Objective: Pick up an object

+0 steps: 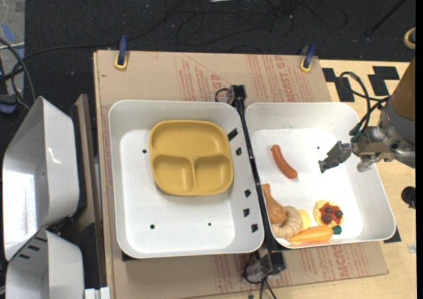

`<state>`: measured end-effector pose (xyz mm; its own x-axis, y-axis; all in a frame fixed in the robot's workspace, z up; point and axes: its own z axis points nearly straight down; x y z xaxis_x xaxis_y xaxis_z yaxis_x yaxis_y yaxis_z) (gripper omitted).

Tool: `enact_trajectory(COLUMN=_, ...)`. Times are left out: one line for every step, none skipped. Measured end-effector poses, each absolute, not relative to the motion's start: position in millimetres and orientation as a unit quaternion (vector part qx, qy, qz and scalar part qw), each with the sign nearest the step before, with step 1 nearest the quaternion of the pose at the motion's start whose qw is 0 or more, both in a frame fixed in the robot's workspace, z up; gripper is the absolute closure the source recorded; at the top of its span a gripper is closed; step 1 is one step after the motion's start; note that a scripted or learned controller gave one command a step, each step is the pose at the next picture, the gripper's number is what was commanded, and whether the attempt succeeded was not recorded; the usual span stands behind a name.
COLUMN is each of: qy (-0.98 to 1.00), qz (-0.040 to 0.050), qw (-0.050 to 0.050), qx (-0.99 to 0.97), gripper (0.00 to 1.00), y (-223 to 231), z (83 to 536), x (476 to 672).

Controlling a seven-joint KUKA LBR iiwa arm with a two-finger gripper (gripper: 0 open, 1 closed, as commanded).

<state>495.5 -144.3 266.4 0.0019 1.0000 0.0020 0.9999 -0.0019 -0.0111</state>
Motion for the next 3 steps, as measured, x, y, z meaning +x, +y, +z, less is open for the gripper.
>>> enact_trajectory(qy=-0.707, qz=0.0002, qw=0.000, qx=-0.707, gripper=0.00, y=-144, z=272, x=497.5)
enact_trajectory(qy=-0.707, qz=0.0008, qw=0.001, qx=-0.708, gripper=0.00, y=-143, z=225, x=489.2)
enact_trajectory(qy=-0.707, qz=0.0012, qw=0.002, qx=-0.708, gripper=0.00, y=-140, z=163, x=495.1)
